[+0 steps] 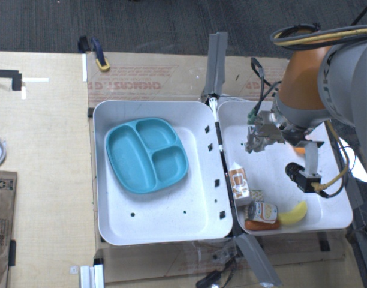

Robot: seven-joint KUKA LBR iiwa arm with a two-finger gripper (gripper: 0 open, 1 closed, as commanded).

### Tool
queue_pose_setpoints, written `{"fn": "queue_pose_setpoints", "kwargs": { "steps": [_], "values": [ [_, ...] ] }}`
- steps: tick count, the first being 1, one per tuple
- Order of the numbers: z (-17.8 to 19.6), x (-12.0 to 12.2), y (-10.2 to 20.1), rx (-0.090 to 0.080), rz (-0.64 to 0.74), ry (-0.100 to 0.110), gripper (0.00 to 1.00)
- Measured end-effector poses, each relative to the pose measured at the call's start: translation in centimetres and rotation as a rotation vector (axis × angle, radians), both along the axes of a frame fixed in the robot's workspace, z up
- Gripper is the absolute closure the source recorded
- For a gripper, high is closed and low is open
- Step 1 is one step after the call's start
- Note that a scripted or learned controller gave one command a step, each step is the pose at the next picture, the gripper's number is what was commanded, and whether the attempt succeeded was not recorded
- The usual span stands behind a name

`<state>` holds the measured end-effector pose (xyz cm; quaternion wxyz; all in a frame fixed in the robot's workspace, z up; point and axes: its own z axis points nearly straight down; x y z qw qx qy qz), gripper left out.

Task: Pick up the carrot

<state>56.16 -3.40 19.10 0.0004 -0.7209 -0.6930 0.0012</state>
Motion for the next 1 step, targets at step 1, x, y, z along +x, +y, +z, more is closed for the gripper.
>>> {"fn": "queue_pose_setpoints", "kwargs": {
  "steps": [1],
  "values": [
    [-7.76,0.91,-5.95,0.0,0.001,0.002,1.0]
  ]
}}
